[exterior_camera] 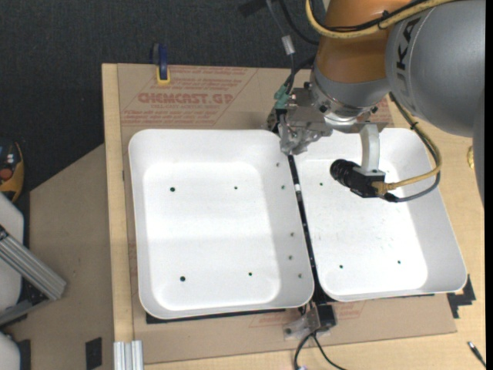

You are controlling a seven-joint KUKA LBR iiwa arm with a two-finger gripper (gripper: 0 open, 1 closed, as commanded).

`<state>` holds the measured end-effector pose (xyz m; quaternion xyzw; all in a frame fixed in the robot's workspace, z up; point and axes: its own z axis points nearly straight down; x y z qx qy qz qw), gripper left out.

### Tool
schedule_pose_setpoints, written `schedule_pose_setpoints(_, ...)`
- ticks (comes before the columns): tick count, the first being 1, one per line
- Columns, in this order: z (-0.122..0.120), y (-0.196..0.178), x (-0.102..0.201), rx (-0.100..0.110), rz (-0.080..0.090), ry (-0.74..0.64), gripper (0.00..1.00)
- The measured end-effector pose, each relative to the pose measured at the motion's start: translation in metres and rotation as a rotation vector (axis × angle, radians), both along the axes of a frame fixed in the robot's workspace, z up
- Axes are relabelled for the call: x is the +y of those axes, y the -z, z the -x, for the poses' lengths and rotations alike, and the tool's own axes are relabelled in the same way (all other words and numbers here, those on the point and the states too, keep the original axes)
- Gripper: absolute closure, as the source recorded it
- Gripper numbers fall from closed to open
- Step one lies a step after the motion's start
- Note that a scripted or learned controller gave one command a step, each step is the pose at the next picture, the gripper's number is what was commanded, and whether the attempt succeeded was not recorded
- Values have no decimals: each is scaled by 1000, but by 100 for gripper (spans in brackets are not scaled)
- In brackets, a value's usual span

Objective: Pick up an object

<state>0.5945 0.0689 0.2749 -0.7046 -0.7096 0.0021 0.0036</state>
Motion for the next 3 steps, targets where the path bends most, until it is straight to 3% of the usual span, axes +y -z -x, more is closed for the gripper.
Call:
schedule_pose_setpoints(1,-12,11,139,-9,-4,-7,100)
schedule_pose_setpoints(2,-23,-46,91,-15,2,11,100)
schedule_pose_setpoints(3,-8,14,120,0,3,4,100)
